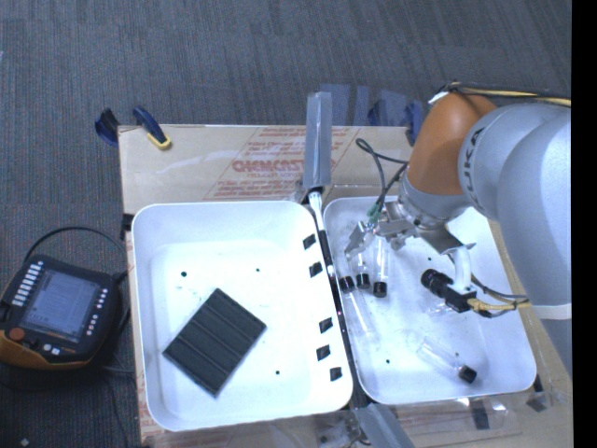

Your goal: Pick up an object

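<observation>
Gripper: two-finger gripper (366, 271) hanging low in the right white bin (522, 348), close to its left wall, fingertips dark and near the floor. Released or clenched: cannot tell at this size and angle.

Hold: nothing seen between the tips.

Step in hand: by the look of it, the reach or descent before a grasp; pick not yet made.

Nearest candidate: small clear plastic tube with a black cap (446, 360), lying flat toward the right bin's front, apart from the gripper, on the near side of it.

Farther candidate: flat dark grey ribbed rectangular slab (215, 340), lying aslant in the left white bin (149, 250), well apart, across the dividing walls.

Next move: probably centring over 1 object, lining the tips across its narrow side, then closing and lifting.

Risk: round tube likely to roll off the tips.
</observation>
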